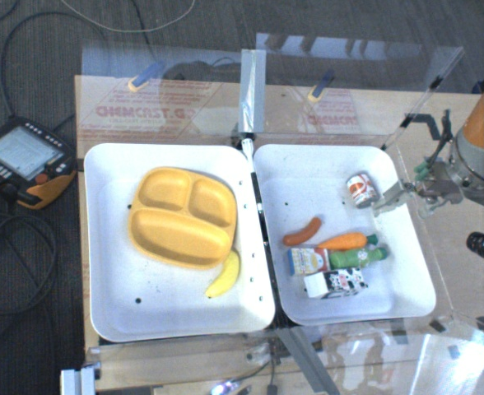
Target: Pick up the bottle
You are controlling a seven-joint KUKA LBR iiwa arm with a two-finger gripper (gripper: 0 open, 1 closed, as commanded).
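Desk (168, 109): two bins side by side.

Right bin (407, 299), nearer the jaws: can (360, 190) closest to the jaws, just left of them. Sausage (302, 230) farther left and forward. Carrot (342, 241) beside the sausage; bottle (359, 257) directly in front of the carrot, touching it. Carton (308, 261) at the bottle's left end. Second carton (335, 283) foremost.

Left bin (110, 303), well apart from the jaws: divided tray (183, 216), banana (225, 276) against its front right edge.

Off the desk, far left: handheld controller (24, 159).

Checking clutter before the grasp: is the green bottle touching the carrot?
Touching. The camera view shows the green bottle lying right along the lower edge of the carrot in the right bin, with no white bin floor visible between them.
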